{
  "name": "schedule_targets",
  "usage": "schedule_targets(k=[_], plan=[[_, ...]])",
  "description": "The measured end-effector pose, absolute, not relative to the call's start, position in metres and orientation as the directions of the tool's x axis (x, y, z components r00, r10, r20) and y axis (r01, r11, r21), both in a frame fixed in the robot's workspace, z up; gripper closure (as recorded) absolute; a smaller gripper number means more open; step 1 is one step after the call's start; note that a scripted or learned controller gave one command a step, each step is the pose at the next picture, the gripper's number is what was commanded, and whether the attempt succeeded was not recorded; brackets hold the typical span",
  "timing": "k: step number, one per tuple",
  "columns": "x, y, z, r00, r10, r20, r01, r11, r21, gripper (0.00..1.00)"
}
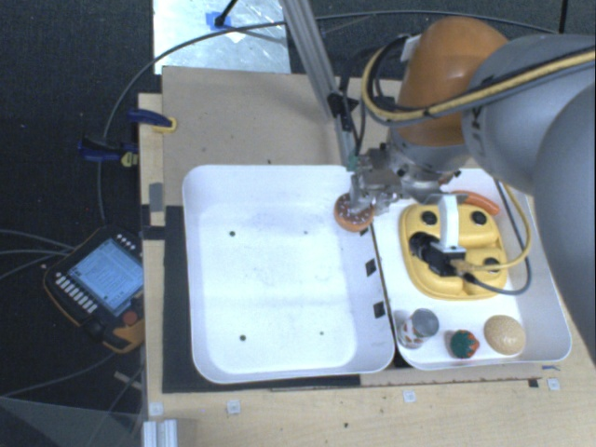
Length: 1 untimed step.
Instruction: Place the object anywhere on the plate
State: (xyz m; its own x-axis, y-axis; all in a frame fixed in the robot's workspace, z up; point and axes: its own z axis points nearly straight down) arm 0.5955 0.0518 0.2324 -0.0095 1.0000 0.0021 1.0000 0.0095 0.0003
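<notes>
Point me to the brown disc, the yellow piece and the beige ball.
brown disc (354, 216), camera view, its centre.
yellow piece (486, 243), camera view, its right-hand part.
beige ball (504, 334), camera view, its middle.

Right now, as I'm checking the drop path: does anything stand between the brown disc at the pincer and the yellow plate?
Nothing visible does. The brown disc lies at the pincer on the bins' shared rim, the yellow plate just beside it; the wrist hides part of the plate.
</notes>
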Motion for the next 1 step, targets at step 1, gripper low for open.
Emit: schedule_targets(k=[1], plan=[[0.5875, 0.0987, 0.2216, -0.009, 1.000, 0.002, 1.000, 0.009, -0.001, 1.00]])
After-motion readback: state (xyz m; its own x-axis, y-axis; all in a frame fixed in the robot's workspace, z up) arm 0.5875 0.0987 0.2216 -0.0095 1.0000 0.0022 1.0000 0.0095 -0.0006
